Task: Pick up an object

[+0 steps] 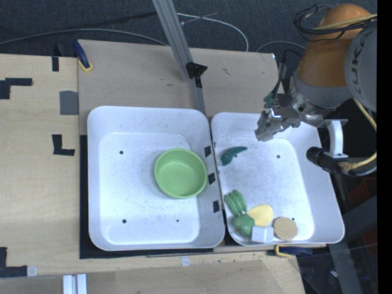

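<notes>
I see my gripper (267, 129) up over the right bin (318, 182); I cannot tell how its jaws stand. The small teal thing (232, 155) lies near it.

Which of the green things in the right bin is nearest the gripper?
The dark teal piece, alone near the divider, just below-left of the gripper; the other green pieces lie clustered at the front.

Green bowl (180, 173), white bins (110, 127), teal piece (231, 155), yellow lump (261, 214)
</notes>
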`<state>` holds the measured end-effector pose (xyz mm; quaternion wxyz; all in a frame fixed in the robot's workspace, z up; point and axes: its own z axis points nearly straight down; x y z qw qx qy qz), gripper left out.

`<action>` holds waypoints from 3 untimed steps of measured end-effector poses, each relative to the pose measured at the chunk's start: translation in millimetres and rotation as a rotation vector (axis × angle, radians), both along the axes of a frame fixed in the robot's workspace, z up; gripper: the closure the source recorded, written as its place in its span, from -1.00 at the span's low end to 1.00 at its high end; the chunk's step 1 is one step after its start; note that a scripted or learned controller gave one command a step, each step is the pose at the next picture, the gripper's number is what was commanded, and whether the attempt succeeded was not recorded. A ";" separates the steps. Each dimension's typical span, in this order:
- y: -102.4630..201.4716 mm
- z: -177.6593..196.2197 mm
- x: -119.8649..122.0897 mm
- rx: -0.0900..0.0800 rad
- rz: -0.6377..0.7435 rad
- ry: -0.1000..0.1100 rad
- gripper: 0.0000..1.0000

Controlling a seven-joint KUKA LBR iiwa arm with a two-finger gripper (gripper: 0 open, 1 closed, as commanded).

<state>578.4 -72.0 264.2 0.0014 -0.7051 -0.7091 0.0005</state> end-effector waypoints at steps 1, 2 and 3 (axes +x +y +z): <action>52.8 -13.5 -8.1 0.000 0.001 0.001 1.00; 106.1 -9.7 -3.4 0.000 0.002 -0.001 1.00; 157.5 -30.2 -1.8 -0.001 0.001 0.002 1.00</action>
